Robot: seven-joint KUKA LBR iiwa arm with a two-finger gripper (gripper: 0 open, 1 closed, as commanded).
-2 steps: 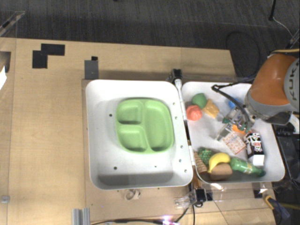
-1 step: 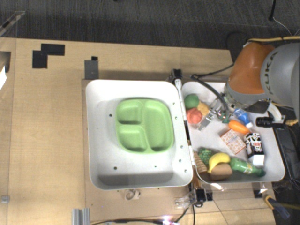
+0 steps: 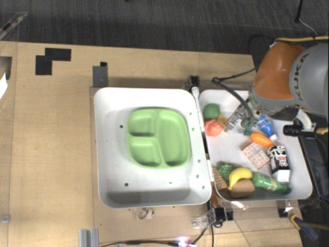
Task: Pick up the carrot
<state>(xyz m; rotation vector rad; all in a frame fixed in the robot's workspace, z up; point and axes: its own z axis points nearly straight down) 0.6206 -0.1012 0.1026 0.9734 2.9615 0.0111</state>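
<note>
The carrot [image 3: 261,138] is a short orange piece lying in the right bin [image 3: 303,189], in its upper right part, just under a blue item [image 3: 264,123]. My gripper [image 3: 240,121] hangs over the same bin, a little to the left of the carrot and slightly above it, between a red fruit [image 3: 214,128] and the blue item. Nothing is visibly held in it. The grey arm with its orange band [image 3: 275,71] comes in from the upper right and hides the bin's far right corner.
The right bin also holds a green ball [image 3: 211,110], a pink patterned box [image 3: 255,155], a black-and-white carton [image 3: 279,161], a banana [image 3: 239,176], a brown lump [image 3: 241,188] and a green vegetable [image 3: 270,183]. The left bin [image 3: 108,153] holds a green divided plate [image 3: 157,137].
</note>
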